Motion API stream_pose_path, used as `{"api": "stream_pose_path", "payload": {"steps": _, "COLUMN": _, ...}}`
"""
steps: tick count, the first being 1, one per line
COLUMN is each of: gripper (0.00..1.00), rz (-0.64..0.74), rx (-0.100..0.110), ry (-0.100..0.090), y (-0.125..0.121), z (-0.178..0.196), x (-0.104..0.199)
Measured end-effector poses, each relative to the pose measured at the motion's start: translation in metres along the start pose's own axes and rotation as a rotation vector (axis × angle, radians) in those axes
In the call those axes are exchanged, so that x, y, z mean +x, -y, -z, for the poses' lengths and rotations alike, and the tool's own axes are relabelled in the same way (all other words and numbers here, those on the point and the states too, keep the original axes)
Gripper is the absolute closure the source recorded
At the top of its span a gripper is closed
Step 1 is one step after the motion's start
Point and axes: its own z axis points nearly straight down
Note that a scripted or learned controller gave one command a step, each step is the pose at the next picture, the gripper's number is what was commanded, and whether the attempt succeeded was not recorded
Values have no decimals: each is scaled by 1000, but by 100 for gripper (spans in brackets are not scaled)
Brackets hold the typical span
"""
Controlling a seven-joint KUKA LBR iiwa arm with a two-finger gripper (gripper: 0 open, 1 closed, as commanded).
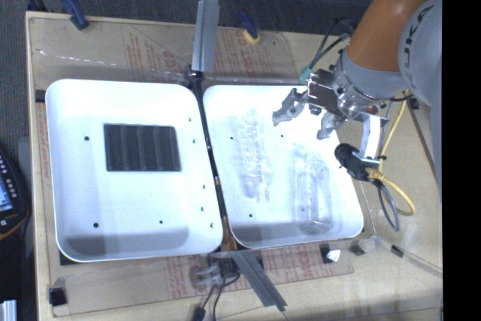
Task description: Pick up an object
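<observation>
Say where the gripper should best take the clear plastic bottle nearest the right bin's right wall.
Probably across the middle of the clear bottle, coming straight down from above. It lies flat on the right bin floor, long axis running front to back, so its narrow width fits between the jaws. The gripper is above the bin's back part.

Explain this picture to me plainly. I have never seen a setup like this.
This is one camera fixed above a workbench, looking down at a slant. The grey robot arm with an orange band reaches in from the right. At its tip is a two-finger gripper, fingers spread open and holding nothing, hanging above the right shallow white bin. In that bin lie two clear plastic bottles, hard to see: one near the middle, one further right. The left shallow white bin holds a dark ribbed rectangular block. The arm's job is to pick something up.
</observation>
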Motion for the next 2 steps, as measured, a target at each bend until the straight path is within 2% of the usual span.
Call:
{"api": "stream_pose_path", "payload": {"steps": 1, "gripper": 0, "rz": -398, "rx": 6, "ry": 1, "y": 26, "z": -60, "x": 8}}
{"api": "stream_pose_path", "payload": {"steps": 2, "gripper": 0, "rz": -425, "rx": 4, "ry": 0, "y": -26, "z": -43, "x": -39}}
